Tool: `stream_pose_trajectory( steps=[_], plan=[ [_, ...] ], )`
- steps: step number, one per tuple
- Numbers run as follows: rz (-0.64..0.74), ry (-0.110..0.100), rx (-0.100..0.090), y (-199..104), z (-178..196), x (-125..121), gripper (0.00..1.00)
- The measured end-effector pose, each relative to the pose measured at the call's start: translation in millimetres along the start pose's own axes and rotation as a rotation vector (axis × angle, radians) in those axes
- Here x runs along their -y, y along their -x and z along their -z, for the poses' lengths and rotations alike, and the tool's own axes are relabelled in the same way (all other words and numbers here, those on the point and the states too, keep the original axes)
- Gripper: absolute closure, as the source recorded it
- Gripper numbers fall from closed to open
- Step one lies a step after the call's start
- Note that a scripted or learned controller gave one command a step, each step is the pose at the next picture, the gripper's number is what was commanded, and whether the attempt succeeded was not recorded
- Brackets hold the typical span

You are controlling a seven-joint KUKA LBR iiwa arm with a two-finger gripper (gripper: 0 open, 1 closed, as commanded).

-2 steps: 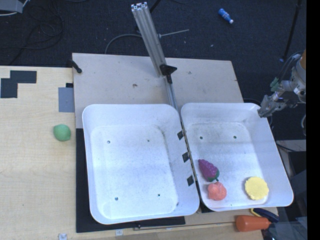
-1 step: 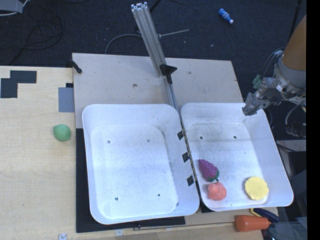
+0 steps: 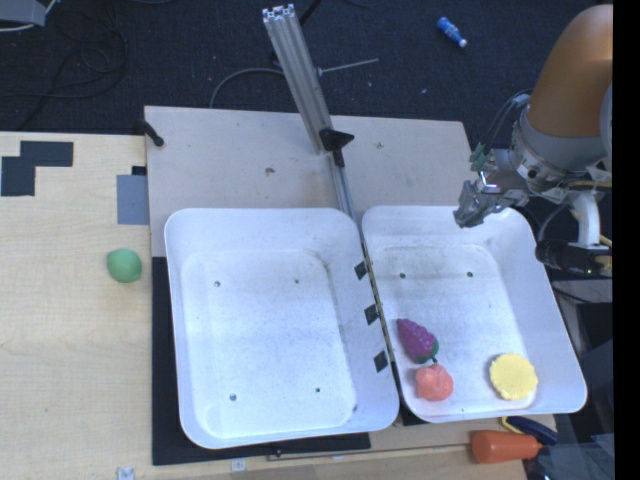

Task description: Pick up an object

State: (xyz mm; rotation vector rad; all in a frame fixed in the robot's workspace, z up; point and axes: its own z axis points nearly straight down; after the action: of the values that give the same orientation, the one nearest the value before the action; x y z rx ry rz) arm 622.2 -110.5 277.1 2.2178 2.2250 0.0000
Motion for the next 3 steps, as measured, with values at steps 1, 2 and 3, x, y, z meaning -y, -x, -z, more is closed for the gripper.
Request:
stream_pose_trajectory(
  steps=[1,2,3],
  plan=[
    [-0.001,0.0,0.0,-48,-1,-13,1.0],
    [0.0,-0.002,-0.001,-95,-23,-18,1.0],
    [-0.002,0.0,0.0,-141,-23,-30,1.0]
  ],
)
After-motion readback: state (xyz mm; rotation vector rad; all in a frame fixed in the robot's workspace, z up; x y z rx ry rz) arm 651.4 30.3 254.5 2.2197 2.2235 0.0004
